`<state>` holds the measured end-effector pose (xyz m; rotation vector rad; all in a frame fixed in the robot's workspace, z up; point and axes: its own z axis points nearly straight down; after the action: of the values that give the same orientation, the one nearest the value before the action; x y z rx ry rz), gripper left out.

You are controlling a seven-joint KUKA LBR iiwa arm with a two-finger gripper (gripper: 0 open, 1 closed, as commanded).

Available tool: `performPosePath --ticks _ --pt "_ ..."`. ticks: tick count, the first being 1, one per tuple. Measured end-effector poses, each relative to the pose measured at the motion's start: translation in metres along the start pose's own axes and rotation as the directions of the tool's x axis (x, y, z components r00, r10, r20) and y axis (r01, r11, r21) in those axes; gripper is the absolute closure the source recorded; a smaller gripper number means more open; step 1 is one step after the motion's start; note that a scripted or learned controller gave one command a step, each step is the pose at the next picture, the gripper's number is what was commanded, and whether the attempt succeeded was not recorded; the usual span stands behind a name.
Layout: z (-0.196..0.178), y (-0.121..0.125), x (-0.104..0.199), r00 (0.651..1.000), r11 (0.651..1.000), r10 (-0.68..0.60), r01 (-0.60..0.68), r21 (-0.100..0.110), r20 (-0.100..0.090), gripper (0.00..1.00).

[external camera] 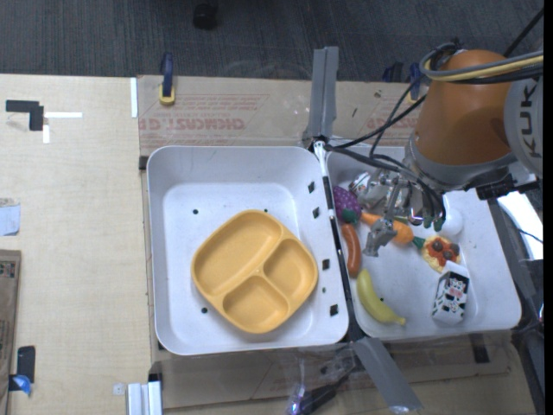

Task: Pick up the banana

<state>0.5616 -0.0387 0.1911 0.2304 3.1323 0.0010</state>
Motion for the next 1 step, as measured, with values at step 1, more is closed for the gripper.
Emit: performPosePath --ticks 1 --pt "-0.0735 -0.0571 -0.0859 1.000 1.000 0.008 -0.008 0.001 0.005 0.00"
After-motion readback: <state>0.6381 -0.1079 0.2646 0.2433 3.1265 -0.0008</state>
